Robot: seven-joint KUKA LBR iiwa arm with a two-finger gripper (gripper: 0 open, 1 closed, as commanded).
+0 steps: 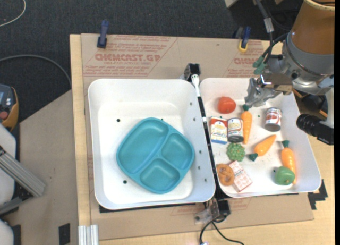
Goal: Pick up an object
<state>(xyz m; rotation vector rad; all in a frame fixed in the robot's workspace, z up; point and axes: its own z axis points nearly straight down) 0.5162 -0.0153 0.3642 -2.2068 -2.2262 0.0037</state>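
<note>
My gripper (pixel 255 98) hangs over the back of the right bin (pixel 311 156), just above the top end of an upright orange carrot (pixel 246 122). A red tomato (pixel 227 104) lies to its left and a red-labelled can (pixel 272 119) to its right. Further forward lie a small carton (pixel 218 130), a dark little can (pixel 235 130), a broccoli (pixel 236 151), two more carrots (pixel 264 145) (pixel 287 158), a green apple (pixel 284 175), a cookie (pixel 225 172) and a small box (pixel 240 177). I see nothing held in the gripper.
The left bin (pixel 101 132) holds a teal divided plate (pixel 155 154). A black divider bar (pixel 201 113) runs between the bins. Blue and yellow clamps (pixel 102 34) (pixel 244 39) sit at the cardboard's back edge. The arm's body (pixel 313 36) looms over the right bin's back right corner.
</note>
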